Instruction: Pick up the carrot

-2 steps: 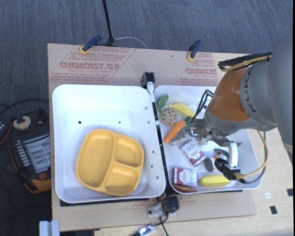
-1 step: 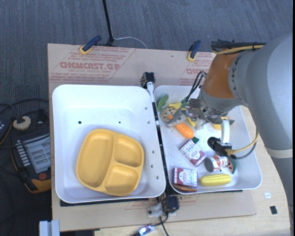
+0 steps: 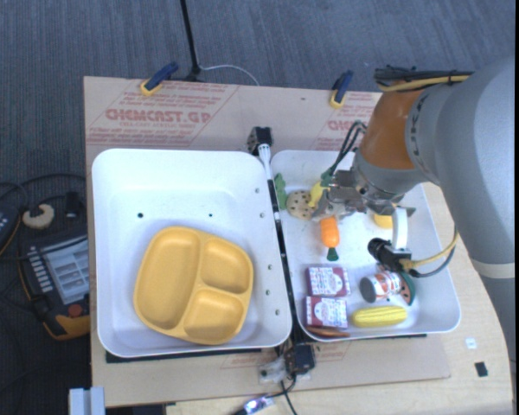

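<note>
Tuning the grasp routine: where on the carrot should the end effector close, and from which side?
Probably across the carrot's orange body, coming from above. It lies flat in the right bin, green top toward the near rim, its long sides free.

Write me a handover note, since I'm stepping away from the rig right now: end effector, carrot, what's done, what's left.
End effector: low over the right bin, just above the carrot; open or shut cannot be told.
Carrot: lying in the right bin, orange with a green tip, beside the cookie and above the red boxes.
Done: the arm is placed at the carrot.
Left: grasp it and lift it; no hold is visible.
</note>
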Robot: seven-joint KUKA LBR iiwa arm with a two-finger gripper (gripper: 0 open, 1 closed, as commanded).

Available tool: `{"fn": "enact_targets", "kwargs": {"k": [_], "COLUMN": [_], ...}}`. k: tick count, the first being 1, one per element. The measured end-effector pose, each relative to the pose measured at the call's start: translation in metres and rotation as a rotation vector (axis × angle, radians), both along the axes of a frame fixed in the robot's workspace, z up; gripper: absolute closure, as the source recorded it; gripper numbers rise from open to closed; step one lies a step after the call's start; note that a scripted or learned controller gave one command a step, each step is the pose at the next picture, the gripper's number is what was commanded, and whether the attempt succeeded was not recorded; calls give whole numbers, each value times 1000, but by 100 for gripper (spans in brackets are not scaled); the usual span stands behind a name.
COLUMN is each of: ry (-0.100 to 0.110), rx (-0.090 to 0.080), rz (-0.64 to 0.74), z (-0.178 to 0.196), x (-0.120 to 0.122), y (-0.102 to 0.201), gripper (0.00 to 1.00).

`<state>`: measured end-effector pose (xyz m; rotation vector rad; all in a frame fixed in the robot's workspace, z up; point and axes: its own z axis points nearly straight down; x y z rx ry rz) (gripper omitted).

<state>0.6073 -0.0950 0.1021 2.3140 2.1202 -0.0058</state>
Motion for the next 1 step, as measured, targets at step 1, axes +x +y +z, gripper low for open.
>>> {"fn": "enact_targets", "kwargs": {"k": [1], "ry": [-12], "rx": [0], "rz": [79], "z": [111], "x": [32], "y": [14], "gripper": [100]}}
